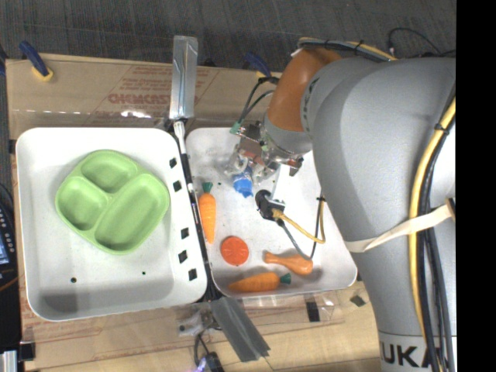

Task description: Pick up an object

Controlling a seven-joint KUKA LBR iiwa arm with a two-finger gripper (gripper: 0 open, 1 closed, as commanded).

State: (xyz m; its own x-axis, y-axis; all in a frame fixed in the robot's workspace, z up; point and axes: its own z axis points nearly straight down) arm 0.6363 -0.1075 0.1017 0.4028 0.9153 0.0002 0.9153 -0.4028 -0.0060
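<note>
Nearest, a long orange plastic carrot is lying crosswise in the right-hand shallow white bin. Farther in, a small blue plastic object, judged the likeliest target, is lying just nearside of the pincer. Whether the pincer is released or clenched cannot be told.

The left bin lies open along its near side, with the green divided plate across its middle. The right bin is tight: one carrot hugs the dividing wall, an orange slice, drumstick and second carrot crowd the near end, and the grey arm overhangs the right.
</note>
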